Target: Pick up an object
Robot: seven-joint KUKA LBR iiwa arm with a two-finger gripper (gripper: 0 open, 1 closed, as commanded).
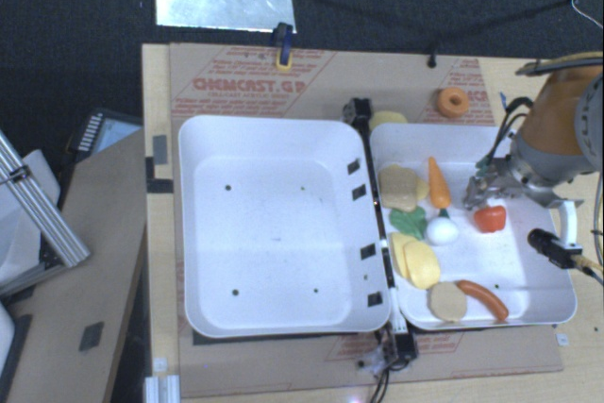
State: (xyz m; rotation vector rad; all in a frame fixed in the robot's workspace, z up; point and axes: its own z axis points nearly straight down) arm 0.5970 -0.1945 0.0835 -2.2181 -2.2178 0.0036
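At right of frame, the gripper [478,194] hangs low in the right bin [566,297]. Whether its fingers are parted cannot be told. A red tomato [490,219] lies just beside it.

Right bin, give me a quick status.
Tool low in right bin, beside red piece. Nothing seen held. Carrot and white ball close by.

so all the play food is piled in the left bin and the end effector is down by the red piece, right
Not quite: the food sits in the right bin, not the left bin. The camera view shows the end effector low in that right bin, beside the red piece, as you said.
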